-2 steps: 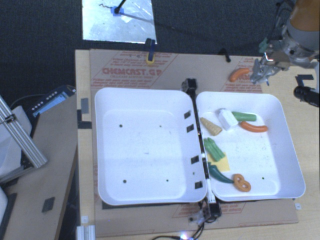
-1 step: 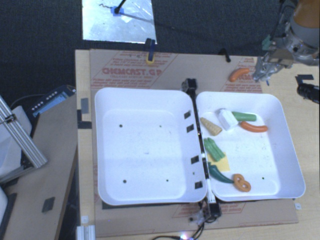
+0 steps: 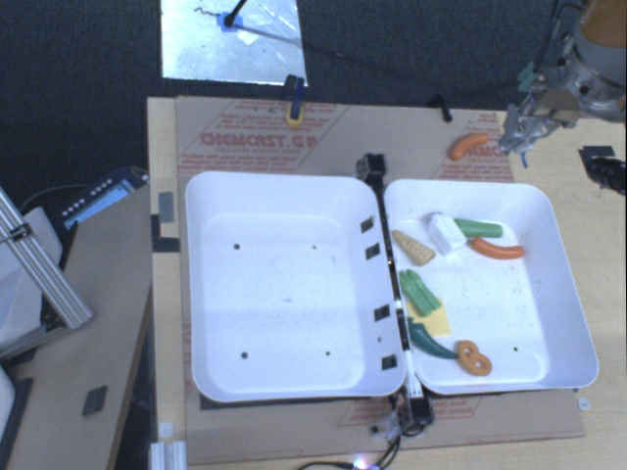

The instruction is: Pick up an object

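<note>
The right bin (image 3: 558,292) holds several toy foods: a white block (image 3: 443,231), a green piece (image 3: 478,228), an orange sausage (image 3: 497,251), a yellow cone (image 3: 413,248), a green pod (image 3: 421,292) on a yellow slab (image 3: 438,320), a dark teal pepper (image 3: 429,341) and a brown pretzel (image 3: 473,357). Another orange sausage (image 3: 468,146) lies on the cardboard behind that bin. My gripper (image 3: 516,145) hangs beyond the bin's far right corner, just right of that sausage, with nothing seen in it.
The left bin (image 3: 284,282) adjoins the right one along a black hinge strip (image 3: 390,272). A yellow-and-blue clamp (image 3: 293,101) and a shiny sheet (image 3: 232,27) lie behind. A metal rail (image 3: 39,272) and grey device (image 3: 98,196) stand left.
</note>
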{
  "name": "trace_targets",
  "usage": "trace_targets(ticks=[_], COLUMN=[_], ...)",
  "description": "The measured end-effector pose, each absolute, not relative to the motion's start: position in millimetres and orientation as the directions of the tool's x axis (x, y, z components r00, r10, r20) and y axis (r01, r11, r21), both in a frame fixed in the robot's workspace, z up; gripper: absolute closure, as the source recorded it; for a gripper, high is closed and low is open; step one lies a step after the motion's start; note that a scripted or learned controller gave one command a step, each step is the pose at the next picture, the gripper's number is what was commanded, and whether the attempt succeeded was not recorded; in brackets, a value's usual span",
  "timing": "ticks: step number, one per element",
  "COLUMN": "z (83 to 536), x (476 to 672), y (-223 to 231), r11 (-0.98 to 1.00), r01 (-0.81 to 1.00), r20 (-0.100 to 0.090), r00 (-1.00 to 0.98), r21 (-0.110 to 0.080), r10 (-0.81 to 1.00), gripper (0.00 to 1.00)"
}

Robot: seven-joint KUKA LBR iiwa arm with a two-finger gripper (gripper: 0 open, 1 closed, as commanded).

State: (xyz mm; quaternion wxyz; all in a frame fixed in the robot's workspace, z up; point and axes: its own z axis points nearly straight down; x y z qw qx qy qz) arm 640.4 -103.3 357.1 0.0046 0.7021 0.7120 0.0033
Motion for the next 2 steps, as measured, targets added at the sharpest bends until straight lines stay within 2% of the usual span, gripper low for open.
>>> trace_targets(ticks=[1, 2], z=[368.3, 398.5], x=[641.1, 665.0], y=[-103.1, -71.5], r11=[0.019, 0.008], r01=[1.0, 1.0], r20=[-0.003, 0.0], r00=[-0.019, -0.008], r21=[0.014, 0.007], r10=[1.0, 1.0], gripper=[1.0, 1.0])
